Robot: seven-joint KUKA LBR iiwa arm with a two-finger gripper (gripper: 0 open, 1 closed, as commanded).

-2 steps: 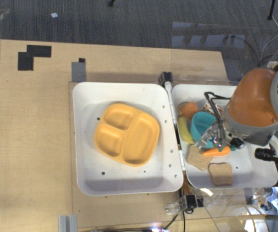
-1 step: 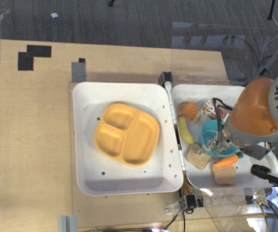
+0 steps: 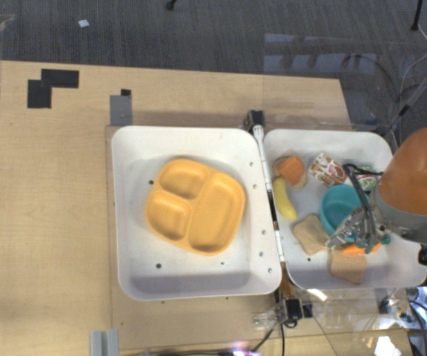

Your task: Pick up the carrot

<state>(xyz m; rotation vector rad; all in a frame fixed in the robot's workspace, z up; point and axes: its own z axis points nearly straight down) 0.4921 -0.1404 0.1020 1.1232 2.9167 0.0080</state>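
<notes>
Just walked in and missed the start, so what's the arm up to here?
The arm has reached in over the right bin, and its gripper is low among the toy food there, right at a small orange piece that looks like the carrot. Whether it has a grip is unclear. Nearby lie a teal bowl, a banana and two bread-like pieces. The left bin holds a yellow divided plate.
</notes>
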